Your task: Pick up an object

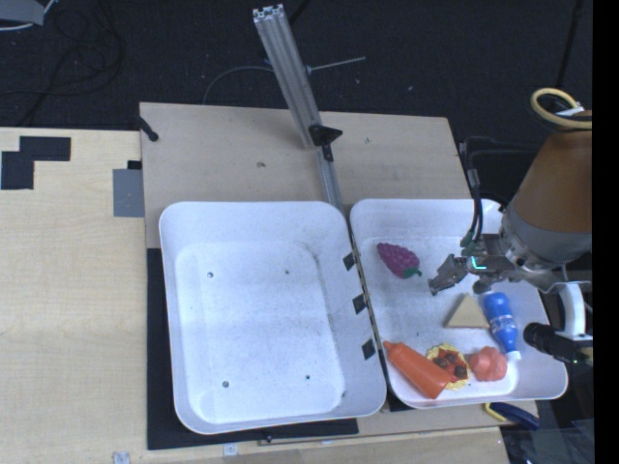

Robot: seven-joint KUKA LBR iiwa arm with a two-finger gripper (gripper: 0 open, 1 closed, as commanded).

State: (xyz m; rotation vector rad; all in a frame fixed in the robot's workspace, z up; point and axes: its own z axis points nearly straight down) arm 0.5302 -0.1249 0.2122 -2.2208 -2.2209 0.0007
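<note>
- Two bins: your gripper [471,276] hangs over the right bin [426,222]; finger state, cannot tell.
- Grapes [397,258] lie left of it, apart.
- Blue bottle [500,321], tan wedge [467,312], carrot [418,368], tomato [487,363] nearer the front rim.

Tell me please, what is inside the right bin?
Inside the right bin lie purple grapes, a blue bottle, a tan wedge, a carrot and a tomato. The arm covers its far corner.

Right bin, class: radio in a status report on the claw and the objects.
Claw over right bin, nothing seen held. Grapes, wedge, blue bottle, carrot all lying loose. Nothing blocking.
</note>
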